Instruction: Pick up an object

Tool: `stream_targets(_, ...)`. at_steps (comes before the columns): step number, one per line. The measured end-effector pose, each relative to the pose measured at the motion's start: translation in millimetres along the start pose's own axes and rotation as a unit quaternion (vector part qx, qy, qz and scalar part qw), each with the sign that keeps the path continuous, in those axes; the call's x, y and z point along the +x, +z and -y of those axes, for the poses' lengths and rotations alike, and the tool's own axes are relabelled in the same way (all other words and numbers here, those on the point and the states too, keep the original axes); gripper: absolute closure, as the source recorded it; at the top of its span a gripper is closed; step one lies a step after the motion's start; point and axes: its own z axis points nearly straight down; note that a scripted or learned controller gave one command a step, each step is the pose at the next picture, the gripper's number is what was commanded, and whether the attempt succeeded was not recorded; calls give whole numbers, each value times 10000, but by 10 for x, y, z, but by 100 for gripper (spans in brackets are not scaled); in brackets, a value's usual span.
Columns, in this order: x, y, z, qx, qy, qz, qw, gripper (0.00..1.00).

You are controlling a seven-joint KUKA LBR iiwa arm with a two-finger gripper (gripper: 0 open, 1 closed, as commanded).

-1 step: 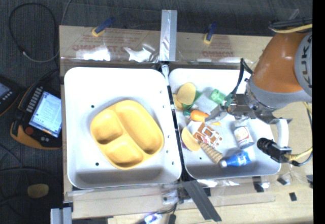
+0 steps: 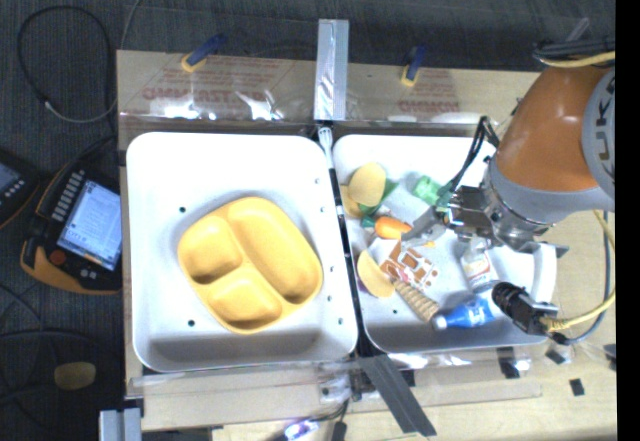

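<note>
while the tool (image 2: 440, 217) hovers low over the cluttered right bin (image 2: 400, 339), its spread state cannot be told; nothing is seen gripped. the orange carrot (image 2: 392, 225) lies just beside it. next: descend, close, lift.

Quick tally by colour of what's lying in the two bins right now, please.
Yellow: 2, the divided tray in the left bin and a rounded piece in the right bin
Green: 1
Orange: 1
Blue: 1
Tan cone: 1
White small bottle: 1
Total: 7 that I can separate; the claw's arm covers part of the right bin.
</note>
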Motion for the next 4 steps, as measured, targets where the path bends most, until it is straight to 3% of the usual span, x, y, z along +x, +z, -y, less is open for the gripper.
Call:
stream_targets(1,283,341,13,16,311,9,9995,0)
stream_targets(2,-320,860,-278,2,-2072,-5,9783,0)
stream_targets(3,-367,1482,-933,-77,-2675,12,9635,0)
stream_targets(4,-338,1415,-940,-77,-2681,-15,9634,100)
